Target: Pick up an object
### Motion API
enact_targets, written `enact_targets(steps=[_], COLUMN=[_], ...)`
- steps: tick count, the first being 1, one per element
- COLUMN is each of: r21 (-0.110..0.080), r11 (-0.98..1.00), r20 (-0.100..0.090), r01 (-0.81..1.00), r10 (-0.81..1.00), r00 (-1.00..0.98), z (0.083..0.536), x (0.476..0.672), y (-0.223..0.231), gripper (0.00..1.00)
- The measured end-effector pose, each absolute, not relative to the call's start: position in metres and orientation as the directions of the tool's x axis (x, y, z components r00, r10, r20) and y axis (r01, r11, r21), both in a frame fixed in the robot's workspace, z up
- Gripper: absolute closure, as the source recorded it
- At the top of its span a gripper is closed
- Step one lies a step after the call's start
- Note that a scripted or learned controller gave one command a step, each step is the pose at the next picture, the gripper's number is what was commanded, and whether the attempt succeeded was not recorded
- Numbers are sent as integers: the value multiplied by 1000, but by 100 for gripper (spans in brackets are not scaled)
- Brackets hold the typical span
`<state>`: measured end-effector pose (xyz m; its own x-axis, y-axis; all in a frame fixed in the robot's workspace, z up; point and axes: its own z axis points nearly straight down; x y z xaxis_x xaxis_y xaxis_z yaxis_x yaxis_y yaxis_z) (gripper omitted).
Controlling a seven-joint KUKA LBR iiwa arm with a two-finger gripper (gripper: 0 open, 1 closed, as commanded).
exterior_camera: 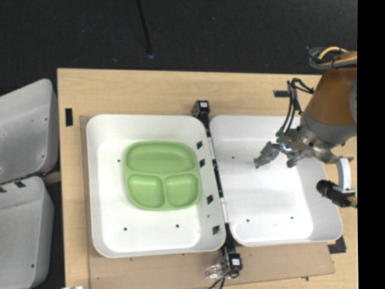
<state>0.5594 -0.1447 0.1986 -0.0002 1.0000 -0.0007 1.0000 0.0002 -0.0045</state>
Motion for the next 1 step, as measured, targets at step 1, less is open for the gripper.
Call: enact_targets(steps=[1], r21=[-5], r11=[-1], r20=[-1], r01=[1000], r10=[1000], r00=[1], z=[135], x=[560], y=[-147], gripper=[0])
